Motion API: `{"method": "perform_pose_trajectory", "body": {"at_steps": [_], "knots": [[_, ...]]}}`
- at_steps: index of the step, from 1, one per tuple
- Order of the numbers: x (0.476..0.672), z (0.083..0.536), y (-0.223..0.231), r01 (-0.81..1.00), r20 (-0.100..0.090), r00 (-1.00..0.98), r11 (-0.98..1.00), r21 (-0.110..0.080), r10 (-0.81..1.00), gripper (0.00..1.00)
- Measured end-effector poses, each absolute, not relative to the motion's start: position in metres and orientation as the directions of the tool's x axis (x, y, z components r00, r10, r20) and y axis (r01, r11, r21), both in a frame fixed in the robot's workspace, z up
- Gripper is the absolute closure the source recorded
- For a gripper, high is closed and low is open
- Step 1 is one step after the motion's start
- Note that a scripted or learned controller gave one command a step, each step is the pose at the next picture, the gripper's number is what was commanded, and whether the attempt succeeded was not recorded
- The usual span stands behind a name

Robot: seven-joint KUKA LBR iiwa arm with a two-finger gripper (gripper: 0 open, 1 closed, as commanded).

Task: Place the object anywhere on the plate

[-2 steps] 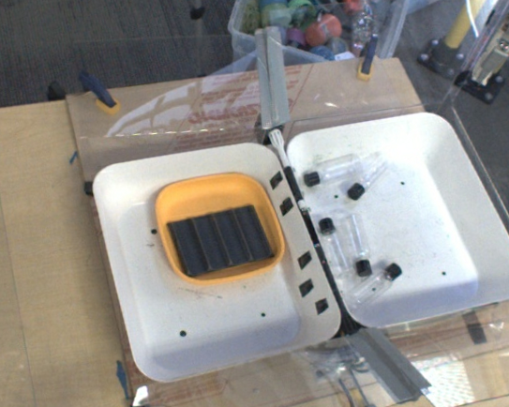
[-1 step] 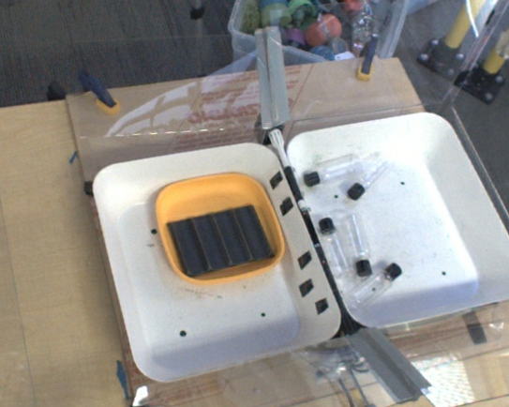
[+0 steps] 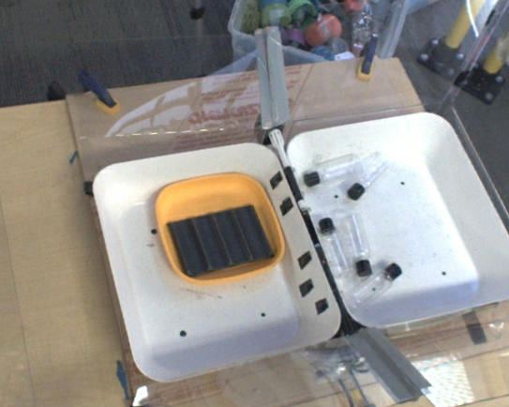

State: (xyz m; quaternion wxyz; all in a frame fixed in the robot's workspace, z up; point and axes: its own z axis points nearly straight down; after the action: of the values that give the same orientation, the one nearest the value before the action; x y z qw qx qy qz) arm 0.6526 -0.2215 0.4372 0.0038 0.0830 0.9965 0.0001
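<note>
Block is lying flat on the plate in the left bin, so I'm judging the placing done. I'm unable to tell the gripper's state; I'm planning any retreat straight up, avoiding nudging it.

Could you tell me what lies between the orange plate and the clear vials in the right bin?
The camera view shows the bins' adjoining rims, marked with black tabs.

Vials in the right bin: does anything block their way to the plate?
Only the raised rims where the two bins meet lie between the vials and the plate. A black ridged block covers much of the plate.
</note>
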Motion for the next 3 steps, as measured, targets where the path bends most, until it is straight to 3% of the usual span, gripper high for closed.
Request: {"method": "perform_pose_trajectory", "body": {"at_steps": [1,2,3], "knots": [[0.6616,0.4371,-0.2214,-0.081,-0.012,-0.997,0.997,-0.002,-0.081,1.0],[0.6684,0.4371,-0.2212,-0.376,-0.012,-0.926,0.926,-0.005,-0.377,1.0],[0.6683,0.4372,-0.2216,-0.561,-0.011,-0.828,0.828,-0.007,-0.561,1.0]]}}
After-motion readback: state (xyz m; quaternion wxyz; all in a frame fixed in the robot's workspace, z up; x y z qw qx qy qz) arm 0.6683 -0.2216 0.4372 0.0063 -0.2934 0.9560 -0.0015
